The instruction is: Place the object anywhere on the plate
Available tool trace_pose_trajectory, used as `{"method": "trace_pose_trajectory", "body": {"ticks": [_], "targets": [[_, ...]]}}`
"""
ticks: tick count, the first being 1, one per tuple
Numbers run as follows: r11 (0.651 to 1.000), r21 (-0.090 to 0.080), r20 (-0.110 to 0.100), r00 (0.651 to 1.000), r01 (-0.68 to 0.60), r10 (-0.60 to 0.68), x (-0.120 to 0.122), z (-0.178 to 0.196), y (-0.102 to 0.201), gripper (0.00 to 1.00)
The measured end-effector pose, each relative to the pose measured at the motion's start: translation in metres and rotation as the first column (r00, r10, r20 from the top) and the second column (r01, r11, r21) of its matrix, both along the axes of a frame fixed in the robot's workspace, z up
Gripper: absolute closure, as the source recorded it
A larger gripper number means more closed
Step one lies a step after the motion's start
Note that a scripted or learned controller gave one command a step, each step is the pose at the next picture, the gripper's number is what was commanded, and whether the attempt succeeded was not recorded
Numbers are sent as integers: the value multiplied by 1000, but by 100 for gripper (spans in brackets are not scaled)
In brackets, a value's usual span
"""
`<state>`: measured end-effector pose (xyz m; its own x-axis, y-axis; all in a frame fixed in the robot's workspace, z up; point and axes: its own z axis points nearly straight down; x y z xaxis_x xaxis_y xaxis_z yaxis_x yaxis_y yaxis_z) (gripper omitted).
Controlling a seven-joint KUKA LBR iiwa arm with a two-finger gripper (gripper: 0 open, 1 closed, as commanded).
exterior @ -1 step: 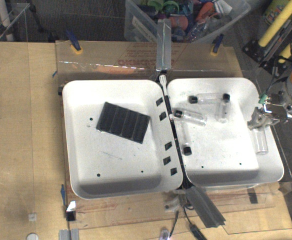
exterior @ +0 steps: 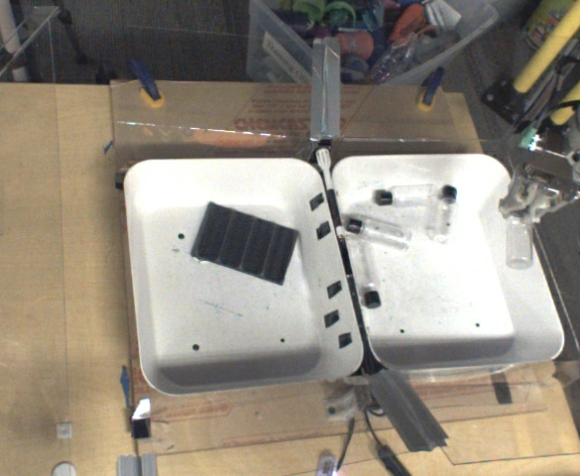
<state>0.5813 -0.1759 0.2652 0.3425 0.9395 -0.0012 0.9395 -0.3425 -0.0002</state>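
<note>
Fingers (exterior: 519, 228) pinching a clear vial (exterior: 518, 246) over right bin's (exterior: 527, 325) right rim. Dark plate (exterior: 245, 243) lying flat in left bin (exterior: 171, 355).

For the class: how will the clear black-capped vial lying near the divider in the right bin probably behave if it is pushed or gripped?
The vial lies on its side and looks cylindrical, so a push would probably roll it. Its clear, shiny wall suggests it may slip between fingers. It looks small and thin, so likely light.

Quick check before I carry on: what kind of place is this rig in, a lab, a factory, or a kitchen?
Most likely a robotics lab. Two white bins are clamped side by side on a wooden bench, clear vials lie in the right bin, and a tub of colourful toys sits behind.
</note>
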Motion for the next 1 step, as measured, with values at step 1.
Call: {"method": "trace_pose_trajectory", "body": {"ticks": [1], "targets": [[998,-1,1,998,-69,69,28,15,13,100]]}}
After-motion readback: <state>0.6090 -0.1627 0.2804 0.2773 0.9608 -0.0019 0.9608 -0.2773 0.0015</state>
